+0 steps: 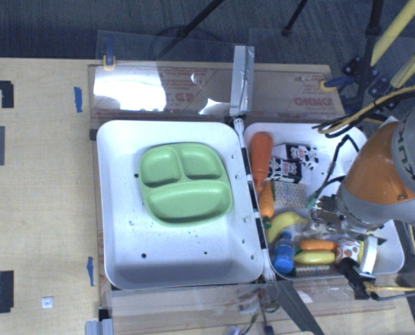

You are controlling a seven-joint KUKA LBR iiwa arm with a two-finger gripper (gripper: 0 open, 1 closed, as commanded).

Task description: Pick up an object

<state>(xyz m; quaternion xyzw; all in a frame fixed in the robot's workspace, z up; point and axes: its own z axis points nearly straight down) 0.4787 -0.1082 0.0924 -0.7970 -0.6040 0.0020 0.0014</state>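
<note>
The right bin holds a heap of small objects. A long orange carrot lies along its left wall, beside a black-and-white patterned box. Nearer the front lie a yellow banana, a blue bottle, a small orange piece and a yellow piece. My gripper hangs low over the middle of this bin, just right of the banana and above the orange piece. The grey wrist and orange band hide most of it.
The left bin holds a green divided plate. A metal divider separates the two bins. A clear panel stands behind them. Black cables loop over the right bin's back. A white-and-red packet lies at the front right.
</note>
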